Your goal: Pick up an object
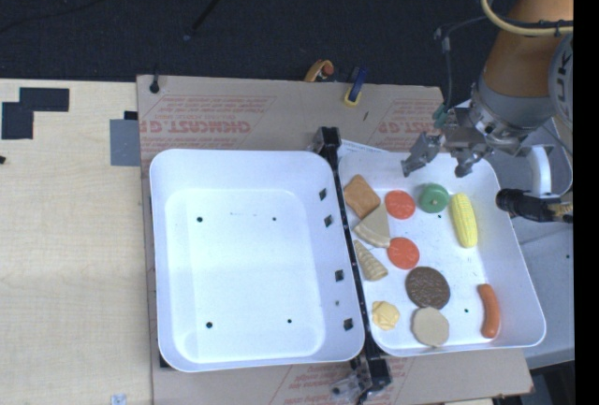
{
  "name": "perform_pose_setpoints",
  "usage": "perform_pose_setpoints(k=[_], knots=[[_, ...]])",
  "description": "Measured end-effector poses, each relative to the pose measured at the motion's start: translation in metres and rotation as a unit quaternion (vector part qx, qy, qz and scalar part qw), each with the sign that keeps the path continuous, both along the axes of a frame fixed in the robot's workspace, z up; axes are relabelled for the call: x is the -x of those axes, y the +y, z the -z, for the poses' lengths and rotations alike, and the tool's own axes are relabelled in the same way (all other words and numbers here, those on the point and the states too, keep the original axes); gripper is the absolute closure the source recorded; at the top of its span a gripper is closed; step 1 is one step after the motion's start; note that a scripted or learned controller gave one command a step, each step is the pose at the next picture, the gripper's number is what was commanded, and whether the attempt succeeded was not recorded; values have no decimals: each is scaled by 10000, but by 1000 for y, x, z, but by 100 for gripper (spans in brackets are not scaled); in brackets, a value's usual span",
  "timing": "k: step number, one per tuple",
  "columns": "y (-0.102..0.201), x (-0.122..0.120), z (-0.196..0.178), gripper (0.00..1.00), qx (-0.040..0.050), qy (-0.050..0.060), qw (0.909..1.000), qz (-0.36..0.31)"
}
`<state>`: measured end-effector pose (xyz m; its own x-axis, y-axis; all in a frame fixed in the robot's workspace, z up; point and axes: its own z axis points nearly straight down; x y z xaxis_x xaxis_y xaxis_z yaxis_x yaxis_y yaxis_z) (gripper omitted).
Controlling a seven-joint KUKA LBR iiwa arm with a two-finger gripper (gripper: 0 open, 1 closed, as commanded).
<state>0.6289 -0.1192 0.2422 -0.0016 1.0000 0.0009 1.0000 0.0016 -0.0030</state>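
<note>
My gripper [437, 161] hangs above the far edge of the right bin [524, 300], its two dark fingers spread open with nothing between them. Just below it lie a green round piece [432, 198] and a red disc [400, 204]. A yellow corn cob [463, 219] lies to the right of the green piece. Further toys fill the bin: a brown bread piece [360, 196], a second red disc [403, 253], a dark brown patty [428, 287], a red sausage [489, 310], a tan round [430, 327] and a small yellow piece [385, 314].
The left bin [187, 179] adjoins the right one, with a black clip strip [339, 235] along the shared wall. Both bins rest on a cardboard sheet [234, 113]. Orange and blue clamps [337, 80] hold its far edge. A black fitting [524, 203] juts in at the right.
</note>
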Motion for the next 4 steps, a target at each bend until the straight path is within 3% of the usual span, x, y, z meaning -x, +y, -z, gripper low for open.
perform_pose_setpoints(k=[1, 2, 3, 4], knots=[[67, -11, 59, 0, -14, 29, 10000, -20], [190, 30, 55, 0, -20, 19, 10000, -50], [310, 7, 159, 0, -10, 23, 10000, -47], [365, -15, 155, 0, 18, -1, 10000, -19]])
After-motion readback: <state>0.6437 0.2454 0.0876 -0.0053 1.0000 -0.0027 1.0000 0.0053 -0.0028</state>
